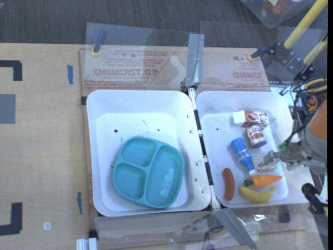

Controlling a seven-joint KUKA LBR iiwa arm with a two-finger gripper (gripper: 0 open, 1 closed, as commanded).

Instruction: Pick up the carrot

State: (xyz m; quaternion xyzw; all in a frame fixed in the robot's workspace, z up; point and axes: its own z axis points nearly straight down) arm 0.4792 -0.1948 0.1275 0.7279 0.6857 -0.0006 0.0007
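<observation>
Two-finger gripper poised just above small orange plastic carrot, likely pre-grasp; jaw state: cannot tell.

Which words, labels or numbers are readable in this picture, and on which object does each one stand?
Red print on the left clear panel: mirrored and blurred, unreadable.
Red print on the right clear panel: also mirrored, unreadable.
Labels on the small packets: too small to read.
Blue bottle: no legible text.

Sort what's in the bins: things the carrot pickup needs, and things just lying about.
Needed:
orange toy carrot with green top
two-finger gripper

Lying about:
yellow toy banana
red toy sausage
blue plastic bottle
brown and white packets
teal divided plate
</observation>
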